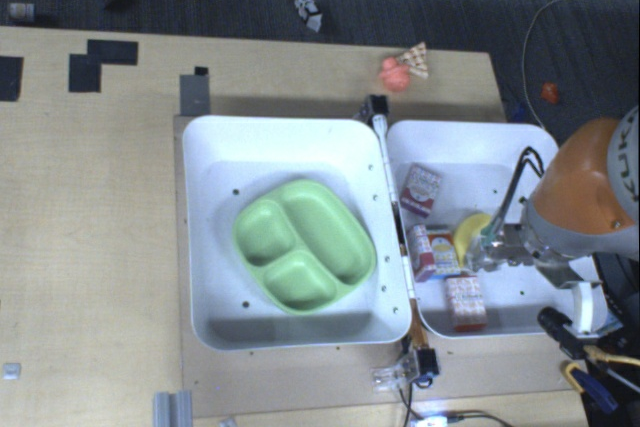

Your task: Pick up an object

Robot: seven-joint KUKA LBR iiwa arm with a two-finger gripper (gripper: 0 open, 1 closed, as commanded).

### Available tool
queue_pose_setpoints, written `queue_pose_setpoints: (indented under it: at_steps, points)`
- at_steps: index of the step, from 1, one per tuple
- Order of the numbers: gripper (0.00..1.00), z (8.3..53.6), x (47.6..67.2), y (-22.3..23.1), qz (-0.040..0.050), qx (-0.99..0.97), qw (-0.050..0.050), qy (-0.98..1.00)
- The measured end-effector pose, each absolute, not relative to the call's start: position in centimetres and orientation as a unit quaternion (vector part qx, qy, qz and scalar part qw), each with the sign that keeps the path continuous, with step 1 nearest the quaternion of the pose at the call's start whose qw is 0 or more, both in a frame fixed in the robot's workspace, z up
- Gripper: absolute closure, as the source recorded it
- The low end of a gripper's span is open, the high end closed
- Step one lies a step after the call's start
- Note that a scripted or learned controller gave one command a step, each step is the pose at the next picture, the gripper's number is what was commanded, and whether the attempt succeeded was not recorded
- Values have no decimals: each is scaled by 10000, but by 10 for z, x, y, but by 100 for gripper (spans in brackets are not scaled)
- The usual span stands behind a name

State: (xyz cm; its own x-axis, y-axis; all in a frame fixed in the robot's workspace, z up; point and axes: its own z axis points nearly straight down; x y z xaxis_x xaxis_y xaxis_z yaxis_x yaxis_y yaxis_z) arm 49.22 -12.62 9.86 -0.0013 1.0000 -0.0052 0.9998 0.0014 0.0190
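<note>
The right bin (520, 147) holds several small objects. A red and white carton (421, 190) lies near its back left. A red and white packet (432, 253) lies against its left wall. A yellow object (468, 233) sits beside that packet, and a pale pink box (466, 303) lies near the front. My gripper (489, 251) hangs low over the bin's middle, right beside the yellow object, at the end of the grey and orange arm (585, 190). No object is seen lifted off the bin floor.
The left bin (210, 215) holds a green divided plate (303, 243). A pink ball (395, 74) and a small striped toy (416, 60) lie on the bench behind the bins. Cables and clips sit at the bench's front edge (420, 370).
</note>
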Motion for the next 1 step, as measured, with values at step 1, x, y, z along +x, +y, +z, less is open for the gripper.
queue_pose_setpoints:
  at_steps: [1]
  points:
    - [0, 99, 492, -131, 29, 7079, 125, 7062]
